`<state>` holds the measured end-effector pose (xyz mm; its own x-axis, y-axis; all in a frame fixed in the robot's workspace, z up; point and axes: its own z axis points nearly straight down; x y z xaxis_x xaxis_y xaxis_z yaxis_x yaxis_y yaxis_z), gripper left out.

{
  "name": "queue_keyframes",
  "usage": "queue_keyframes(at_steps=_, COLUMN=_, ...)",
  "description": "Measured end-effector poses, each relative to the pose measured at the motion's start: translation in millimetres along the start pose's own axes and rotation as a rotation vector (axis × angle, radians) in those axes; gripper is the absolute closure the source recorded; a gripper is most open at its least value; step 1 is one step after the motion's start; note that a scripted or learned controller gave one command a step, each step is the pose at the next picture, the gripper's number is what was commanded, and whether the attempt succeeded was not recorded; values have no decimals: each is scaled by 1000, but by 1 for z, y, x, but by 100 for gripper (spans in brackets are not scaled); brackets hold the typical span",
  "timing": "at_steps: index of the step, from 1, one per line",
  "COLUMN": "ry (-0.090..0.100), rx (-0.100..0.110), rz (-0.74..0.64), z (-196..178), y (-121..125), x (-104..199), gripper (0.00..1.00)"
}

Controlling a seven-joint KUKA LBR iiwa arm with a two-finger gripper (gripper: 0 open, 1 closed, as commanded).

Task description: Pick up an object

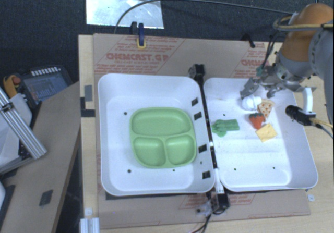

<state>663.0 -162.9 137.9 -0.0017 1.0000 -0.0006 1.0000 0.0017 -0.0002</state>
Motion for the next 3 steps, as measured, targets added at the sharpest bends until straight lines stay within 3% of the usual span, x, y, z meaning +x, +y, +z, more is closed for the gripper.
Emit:
queue_keyframes(at_steps=1, ry=-1, rx=-7, rz=-2, z=-14, y=2, x=0, gripper=100)
queue_keyframes(at_steps=3, ry=-1, rx=-8, rz=-4, z=-123, y=4, x=10, gripper=100)
